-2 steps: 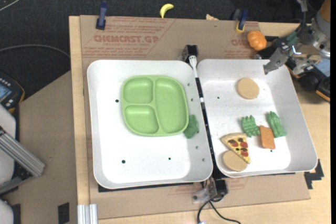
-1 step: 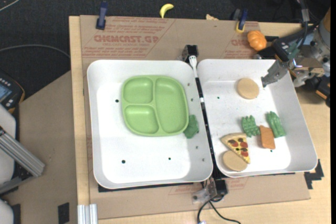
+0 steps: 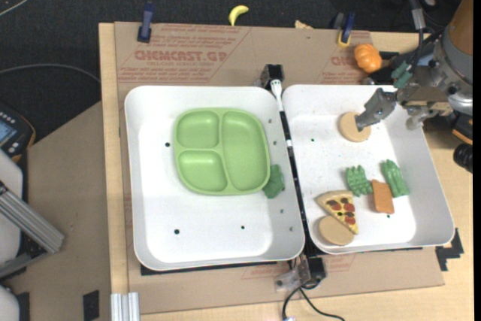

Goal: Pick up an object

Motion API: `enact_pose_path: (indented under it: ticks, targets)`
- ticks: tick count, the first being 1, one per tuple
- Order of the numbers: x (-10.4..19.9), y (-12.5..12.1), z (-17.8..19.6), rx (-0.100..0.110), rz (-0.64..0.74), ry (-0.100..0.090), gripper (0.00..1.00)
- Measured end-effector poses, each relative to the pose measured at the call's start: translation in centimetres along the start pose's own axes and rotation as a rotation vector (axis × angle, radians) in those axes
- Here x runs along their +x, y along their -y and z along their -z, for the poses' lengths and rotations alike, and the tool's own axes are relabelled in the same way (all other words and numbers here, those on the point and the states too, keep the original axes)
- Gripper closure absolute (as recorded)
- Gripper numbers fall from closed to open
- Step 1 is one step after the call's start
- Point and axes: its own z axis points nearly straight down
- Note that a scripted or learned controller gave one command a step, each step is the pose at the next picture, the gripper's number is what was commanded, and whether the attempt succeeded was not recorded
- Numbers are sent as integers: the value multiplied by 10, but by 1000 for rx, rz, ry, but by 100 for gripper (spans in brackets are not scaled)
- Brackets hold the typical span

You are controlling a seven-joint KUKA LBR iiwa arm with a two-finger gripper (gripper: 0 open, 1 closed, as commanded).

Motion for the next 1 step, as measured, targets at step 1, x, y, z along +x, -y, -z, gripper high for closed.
enact_pose_path:
  ticks: [1]
  targets:
    - [-3, -2, 8, 0, -6, 2, 100]
